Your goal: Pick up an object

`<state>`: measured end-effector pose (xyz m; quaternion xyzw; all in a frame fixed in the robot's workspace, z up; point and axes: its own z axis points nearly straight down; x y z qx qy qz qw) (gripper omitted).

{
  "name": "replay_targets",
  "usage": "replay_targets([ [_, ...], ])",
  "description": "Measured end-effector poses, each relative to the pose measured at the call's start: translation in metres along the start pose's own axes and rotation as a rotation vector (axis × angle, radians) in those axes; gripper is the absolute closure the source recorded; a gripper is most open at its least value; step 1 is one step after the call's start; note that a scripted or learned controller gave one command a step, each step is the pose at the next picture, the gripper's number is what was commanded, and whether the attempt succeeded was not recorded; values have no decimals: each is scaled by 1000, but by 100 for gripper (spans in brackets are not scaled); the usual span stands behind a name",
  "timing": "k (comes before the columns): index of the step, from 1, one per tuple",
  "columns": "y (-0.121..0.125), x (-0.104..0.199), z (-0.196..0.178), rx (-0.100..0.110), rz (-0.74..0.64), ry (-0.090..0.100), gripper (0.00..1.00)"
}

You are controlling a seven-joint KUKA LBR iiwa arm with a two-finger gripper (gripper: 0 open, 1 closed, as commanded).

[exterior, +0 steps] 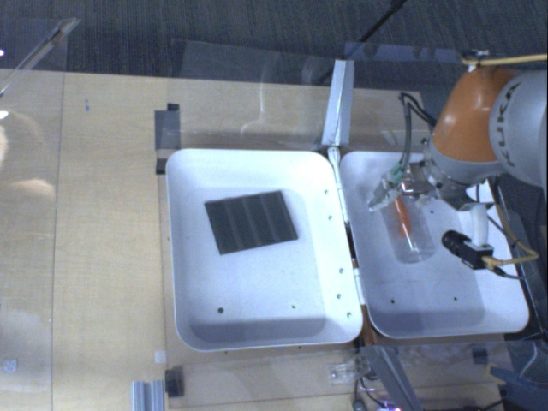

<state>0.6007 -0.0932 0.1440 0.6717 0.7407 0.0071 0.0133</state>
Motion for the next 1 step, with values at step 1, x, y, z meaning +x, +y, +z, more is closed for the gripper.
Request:
replay_targets([
  [1, 18, -20, 54, 13, 20, 6, 0],
])
